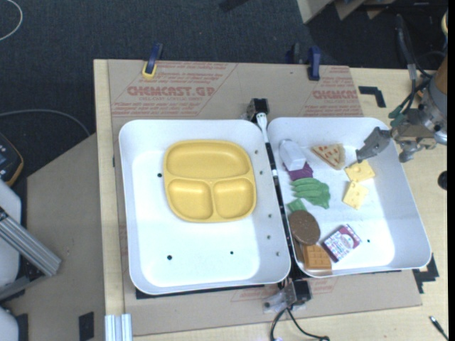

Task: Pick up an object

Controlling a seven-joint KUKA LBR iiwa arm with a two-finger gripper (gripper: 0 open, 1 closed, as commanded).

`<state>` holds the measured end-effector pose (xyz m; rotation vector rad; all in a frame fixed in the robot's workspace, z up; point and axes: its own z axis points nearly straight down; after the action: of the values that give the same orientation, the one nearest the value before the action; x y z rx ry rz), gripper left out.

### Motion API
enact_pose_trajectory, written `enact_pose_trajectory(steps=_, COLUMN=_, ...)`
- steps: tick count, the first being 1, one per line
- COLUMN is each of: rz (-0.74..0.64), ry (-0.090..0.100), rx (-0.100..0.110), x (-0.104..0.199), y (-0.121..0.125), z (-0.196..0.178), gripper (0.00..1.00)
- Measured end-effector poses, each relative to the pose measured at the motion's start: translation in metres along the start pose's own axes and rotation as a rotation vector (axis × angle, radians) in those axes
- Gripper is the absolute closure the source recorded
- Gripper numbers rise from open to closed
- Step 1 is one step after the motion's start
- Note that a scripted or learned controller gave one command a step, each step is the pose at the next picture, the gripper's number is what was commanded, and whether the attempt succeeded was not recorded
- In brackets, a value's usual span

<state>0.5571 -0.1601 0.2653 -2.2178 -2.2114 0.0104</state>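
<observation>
The right bin (409,212) holds several toy foods. There is a pizza slice (328,154), two yellow cheese pieces (360,171) (355,194), a green leafy piece (311,190) and a white and purple item (293,157). Nearer the front lie a brown round cookie (304,226), a tan waffle (316,257) and a purple packet (341,242). My gripper (389,150) hangs over the bin's far right part, just right of the upper cheese piece. Its fingers (372,145) are spread open and hold nothing.
The left bin (142,247) bears a yellow divided plate (210,179). A black divider clip (259,109) sits between the bins at the back. Clamps (151,64) (313,61) hold the cardboard base. Cables run near the arm at the right.
</observation>
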Motion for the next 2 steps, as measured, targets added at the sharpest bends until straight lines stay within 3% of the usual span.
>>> enact_pose_trajectory(steps=1, rz=-0.003, ry=-0.003, rx=-0.012, x=0.000, y=0.002, z=-0.006, gripper=0.00)
enact_pose_trajectory(steps=2, rz=-0.002, ry=0.000, rx=-0.004, x=-0.004, y=0.005, z=0.056, gripper=0.00)
